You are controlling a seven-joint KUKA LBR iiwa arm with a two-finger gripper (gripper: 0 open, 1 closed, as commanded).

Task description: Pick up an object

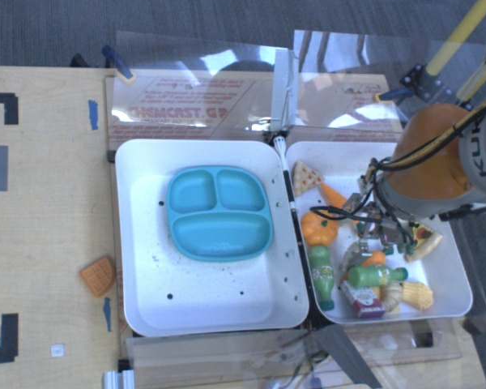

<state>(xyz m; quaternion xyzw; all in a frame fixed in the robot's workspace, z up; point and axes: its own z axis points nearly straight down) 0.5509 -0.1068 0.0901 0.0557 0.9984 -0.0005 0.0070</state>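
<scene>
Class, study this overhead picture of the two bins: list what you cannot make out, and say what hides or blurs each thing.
- Gripper, camera view: its fingers are lost in wrist cables and toys, so open or shut is unclear.
- Right bin, camera view: the arm's orange band covers its far right corner.
- Toy behind the wrist, camera view: partly covered, so its kind is unclear.
- Printing on the clear sheet, camera view: glare makes it unreadable.

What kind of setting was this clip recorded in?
Most likely a robot lab bench for picking trials: two white bins sit side by side, the right one full of toy food, with the arm reaching in over it.
</scene>
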